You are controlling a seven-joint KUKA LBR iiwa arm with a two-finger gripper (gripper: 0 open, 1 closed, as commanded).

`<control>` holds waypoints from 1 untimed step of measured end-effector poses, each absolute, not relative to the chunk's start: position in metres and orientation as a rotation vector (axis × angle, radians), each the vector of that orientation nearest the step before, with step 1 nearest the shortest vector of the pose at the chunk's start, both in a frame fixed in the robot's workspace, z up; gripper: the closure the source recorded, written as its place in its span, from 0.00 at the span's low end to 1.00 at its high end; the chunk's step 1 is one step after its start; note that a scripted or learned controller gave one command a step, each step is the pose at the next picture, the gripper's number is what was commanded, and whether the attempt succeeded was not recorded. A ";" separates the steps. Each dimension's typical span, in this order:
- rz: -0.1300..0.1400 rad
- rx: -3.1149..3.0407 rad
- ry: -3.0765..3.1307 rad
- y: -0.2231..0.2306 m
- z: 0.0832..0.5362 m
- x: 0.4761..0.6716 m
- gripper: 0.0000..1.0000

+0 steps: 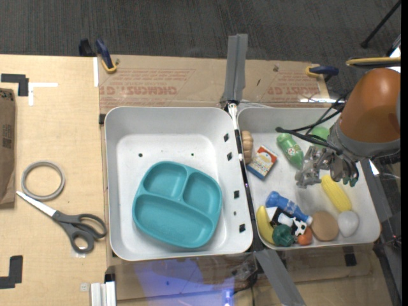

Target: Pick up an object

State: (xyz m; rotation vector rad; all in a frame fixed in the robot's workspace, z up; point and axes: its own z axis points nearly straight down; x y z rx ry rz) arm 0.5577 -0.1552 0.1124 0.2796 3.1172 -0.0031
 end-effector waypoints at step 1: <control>0.000 0.556 3.087 -0.169 0.098 0.599 1.00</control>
